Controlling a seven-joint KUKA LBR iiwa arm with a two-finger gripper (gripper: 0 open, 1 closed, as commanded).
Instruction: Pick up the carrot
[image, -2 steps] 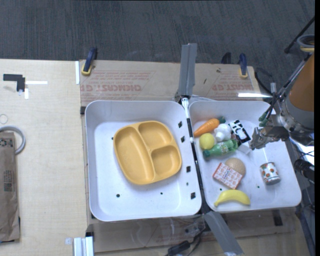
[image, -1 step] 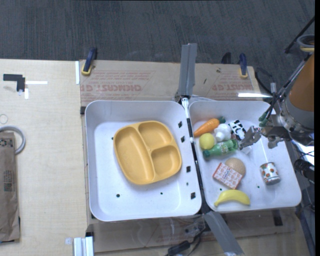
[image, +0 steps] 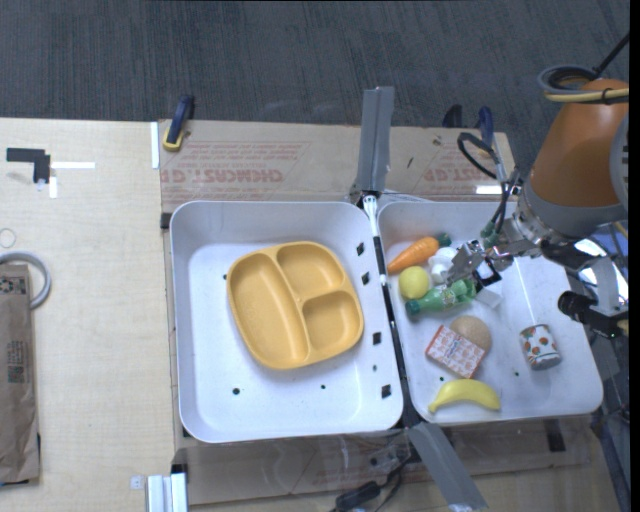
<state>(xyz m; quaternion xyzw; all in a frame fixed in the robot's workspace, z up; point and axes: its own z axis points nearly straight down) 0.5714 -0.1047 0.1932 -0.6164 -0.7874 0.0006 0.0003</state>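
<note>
Hovering end effector (image: 466, 262), fingers indistinct, carrot (image: 412, 254) beside

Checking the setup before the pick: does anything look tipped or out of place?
The can in the right bin lies on its side. The carrot rests by the divider, and the gripper hovers right of it.

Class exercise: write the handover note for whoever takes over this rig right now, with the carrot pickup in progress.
Gripper: low in the right bin, over the pile of items, just right of the carrot; finger state unclear.
Carrot: lying at the right bin's upper left, beside the lemon, not held.
Done: arm has reached into the bin.
Left: close on the carrot and lift it.
</note>
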